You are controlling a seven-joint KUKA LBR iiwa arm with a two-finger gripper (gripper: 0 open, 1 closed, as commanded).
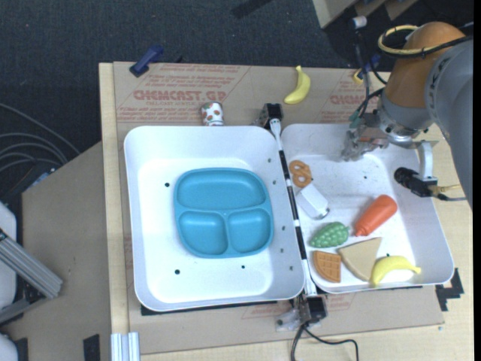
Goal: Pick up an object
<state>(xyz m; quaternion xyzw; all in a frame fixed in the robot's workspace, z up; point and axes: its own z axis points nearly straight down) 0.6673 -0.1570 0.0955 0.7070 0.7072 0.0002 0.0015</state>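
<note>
**Objects lie low in the right bin, tool high above them**

Objects, among them a carrot [375, 214], pretzel [301, 173] and banana [394, 268], lie in the right bin [432, 232]. The tool [359, 146] hovers at that bin's upper edge; open or closed, I cannot tell. A blue tray [222, 210] sits in the left bin [146, 201]

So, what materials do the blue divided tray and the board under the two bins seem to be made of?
The blue tray looks like moulded plastic with a smooth matte finish: one even colour, rounded compartment walls and soft highlights. The board under the bins looks like plain brown cardboard: a dull tan surface with red printed lettering, though thin wood cannot be ruled out.
</note>
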